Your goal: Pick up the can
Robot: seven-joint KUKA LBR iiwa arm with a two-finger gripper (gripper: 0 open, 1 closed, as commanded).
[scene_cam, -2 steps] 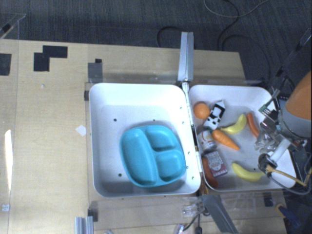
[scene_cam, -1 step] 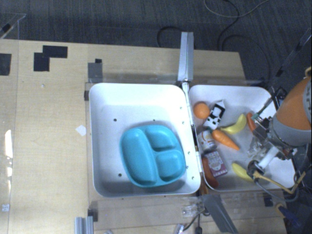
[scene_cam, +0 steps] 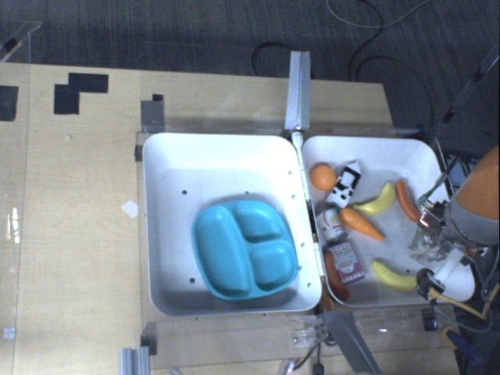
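Note:
The can (scene_cam: 333, 223) is small, with a pale and red label. It lies in the right bin (scene_cam: 391, 148) close to the divider, just left of the carrot (scene_cam: 362, 222). My gripper (scene_cam: 428, 244) hangs over the right side of that bin, below the arm's orange band (scene_cam: 480, 182), well to the right of the can and apart from it. A yellow banana (scene_cam: 394, 276) lies just below and left of the gripper.
Also in the right bin are an orange (scene_cam: 322, 176), a black-and-white carton (scene_cam: 345, 184), a second banana (scene_cam: 378, 201), a red sausage (scene_cam: 406, 200) and a dark red packet (scene_cam: 346, 261). The left bin (scene_cam: 168, 209) holds a blue divided plate (scene_cam: 244, 248).

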